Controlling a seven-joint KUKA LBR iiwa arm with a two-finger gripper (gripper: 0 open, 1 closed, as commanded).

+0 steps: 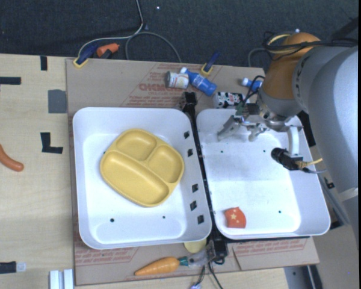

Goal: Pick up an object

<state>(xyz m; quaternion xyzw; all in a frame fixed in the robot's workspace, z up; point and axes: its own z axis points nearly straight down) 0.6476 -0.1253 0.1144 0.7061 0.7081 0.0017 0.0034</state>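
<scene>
Gripper [239, 127] fingers are seen near the far edge of the right-hand shallow white bin [316, 212], low over its floor, but whether they are spread or pressed together cannot be told from this view; nothing is seen between them. The grey arm with its orange band [283, 77] is leaned in from the right above that bin.

The approach step is judged to be in hand, with no grasp made yet. The only loose thing in that bin is a small red-orange chunky object [234, 217], lying near the front wall, well apart from the gripper. A move across the bin toward the front would be called for, then a descent over the object; the nearby front wall could hinder the fingers.

In the left white bin [84, 161] a yellow divided plastic plate [142, 166] is lying flat. Outside the bins an orange toy carrot [156, 267] is set at the front, a sausage-shaped orange toy [7, 156] far left, and a blue-and-white bottle [192, 80] behind.
</scene>
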